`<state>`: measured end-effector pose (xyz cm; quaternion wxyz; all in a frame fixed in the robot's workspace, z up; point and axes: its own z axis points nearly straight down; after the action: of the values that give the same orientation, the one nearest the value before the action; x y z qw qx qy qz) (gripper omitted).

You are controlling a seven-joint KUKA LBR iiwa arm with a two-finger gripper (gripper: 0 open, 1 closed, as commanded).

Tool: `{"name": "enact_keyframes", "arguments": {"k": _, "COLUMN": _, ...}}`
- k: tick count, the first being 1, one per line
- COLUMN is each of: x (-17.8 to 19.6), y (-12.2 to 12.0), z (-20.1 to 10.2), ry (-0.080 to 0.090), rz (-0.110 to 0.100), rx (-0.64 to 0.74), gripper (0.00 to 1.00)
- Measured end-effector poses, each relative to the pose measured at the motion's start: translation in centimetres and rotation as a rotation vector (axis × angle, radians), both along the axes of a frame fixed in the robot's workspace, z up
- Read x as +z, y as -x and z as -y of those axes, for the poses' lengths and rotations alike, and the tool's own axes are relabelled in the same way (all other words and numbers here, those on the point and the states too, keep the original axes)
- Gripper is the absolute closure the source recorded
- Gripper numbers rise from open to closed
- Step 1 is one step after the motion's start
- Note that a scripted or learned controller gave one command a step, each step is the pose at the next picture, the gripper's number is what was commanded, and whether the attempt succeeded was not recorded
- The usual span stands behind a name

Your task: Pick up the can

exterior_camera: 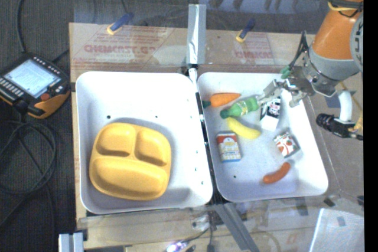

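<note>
Dark carpet surrounds a bench [88, 38] bearing two shallow white bins side by side, with loose cables and a handheld pendant [32, 84] lying on the floor to the left. Left bin [85, 85]: holds one yellow divided tray [131, 160], resting toward its near half. Right bin [313, 174]: holds several small items. An orange carrot [224, 99] lies near the far left corner, with a green bottle [242, 107] just beside it and a yellow banana [244, 129] just below that. The can [229, 146], red and white labelled, lies on the bin floor left of centre, near the banana and apart from the arm. A small red-and-white carton [286, 145] sits to the right, a sausage [276, 173] near the front edge, and a dark-and-white box [271, 111] close under the tool. The arm [336, 38] enters from the right; its gripper [282, 90] hangs over the far right part of the right bin, above the box and bottle end. Finger spacing cannot be determined at this resolution. Nothing is visibly held between them.
</note>
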<state>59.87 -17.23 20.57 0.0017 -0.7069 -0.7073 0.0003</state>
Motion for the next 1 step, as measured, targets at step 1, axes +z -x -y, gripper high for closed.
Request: {"name": "enact_keyframes", "arguments": {"k": 1, "x": -8.57, "y": -4.79, "z": 3.47, "ry": 0.01, "rz": 0.029, "rx": 0.129, "gripper": 0.0}}
